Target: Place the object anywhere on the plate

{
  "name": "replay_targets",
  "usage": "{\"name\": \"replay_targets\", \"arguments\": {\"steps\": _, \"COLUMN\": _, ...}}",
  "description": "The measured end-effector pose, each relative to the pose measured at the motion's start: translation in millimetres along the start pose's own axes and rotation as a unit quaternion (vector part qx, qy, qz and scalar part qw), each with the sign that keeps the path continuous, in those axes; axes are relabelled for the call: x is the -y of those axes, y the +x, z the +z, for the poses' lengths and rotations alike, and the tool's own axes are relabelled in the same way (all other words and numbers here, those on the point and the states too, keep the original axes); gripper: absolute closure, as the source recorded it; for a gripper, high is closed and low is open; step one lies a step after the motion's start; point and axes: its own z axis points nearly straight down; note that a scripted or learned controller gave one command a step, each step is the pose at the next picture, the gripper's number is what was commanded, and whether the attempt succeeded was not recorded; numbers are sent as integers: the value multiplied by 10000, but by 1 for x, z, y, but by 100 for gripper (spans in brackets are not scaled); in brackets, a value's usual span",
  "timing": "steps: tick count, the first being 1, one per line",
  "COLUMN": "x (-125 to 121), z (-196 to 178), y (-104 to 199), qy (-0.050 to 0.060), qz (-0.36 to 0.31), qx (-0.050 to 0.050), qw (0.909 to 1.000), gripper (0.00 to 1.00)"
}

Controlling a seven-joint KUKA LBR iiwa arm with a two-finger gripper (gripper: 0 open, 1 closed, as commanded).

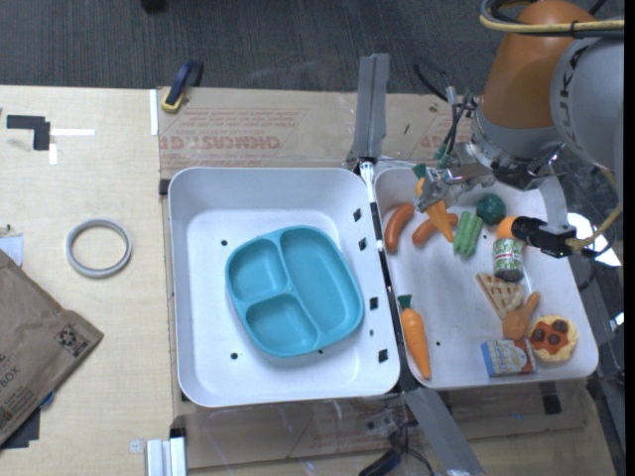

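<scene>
I judge this the picking step: the gripper (435,188) hangs low over the right bin (566,365), beside the small orange carrot (437,228), and I cannot tell its state. The blue plate (295,291) waits in the left bin (198,296). Next comes a grasp, then carrying leftward. The arm (541,67) reaches in from the right, wrist bent downward

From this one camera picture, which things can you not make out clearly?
- The tool: too small and cluttered to tell whether it holds anything.
- The right bin: its far corner is hidden under the arm.
- The label on the can: too small to read.
- The box: print blurred.
</scene>
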Motion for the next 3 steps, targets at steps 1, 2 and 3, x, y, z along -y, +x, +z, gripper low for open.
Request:
{"name": "replay_targets", "arguments": {"steps": 1, "x": 64, "z": 13, "y": 78, "qy": 14, "qz": 973, "qx": -9, "qw": 9953, "gripper": 100}}
{"name": "replay_targets", "arguments": {"steps": 2, "x": 76, "z": 12, "y": 154, "qy": 5, "qz": -401, "qx": -8, "qw": 9992, "gripper": 100}}
{"name": "replay_targets", "arguments": {"steps": 3, "x": 76, "z": 12, "y": 153, "qy": 3, "qz": -400, "qx": -7, "qw": 9992, "gripper": 0}}
